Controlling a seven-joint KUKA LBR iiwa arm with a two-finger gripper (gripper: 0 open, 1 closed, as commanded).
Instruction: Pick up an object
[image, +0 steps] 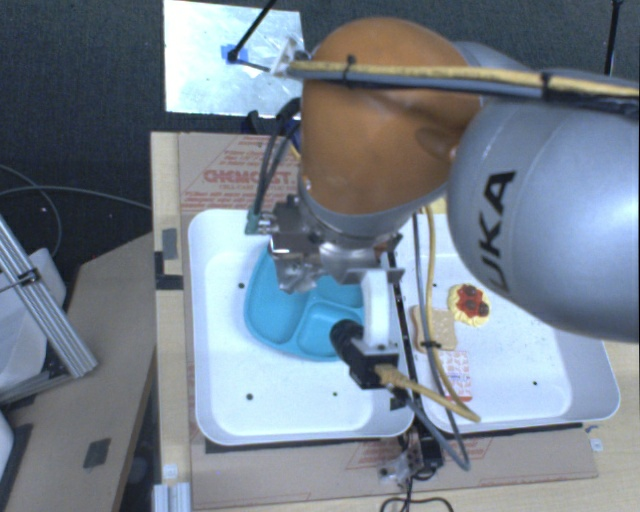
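Note:
A blue compartment dish (290, 325) lies in the left white bin (230, 400), towards its right side. My gripper (297, 272) hangs low over the dish's upper edge, and the arm's orange wrist band and grey body cover the bin's far right part. A black and white fitting on the wrist hides part of the dish's right compartment. Whether the gripper touches the dish cannot be made out.
The right bin (560, 390) holds a small pizza-like toy (469, 304), a tan cracker-like piece (436, 327) and a red-and-white packet (456, 375) near its left wall. Cables hang over the divide between the bins. An aluminium frame (40, 310) stands at the left.

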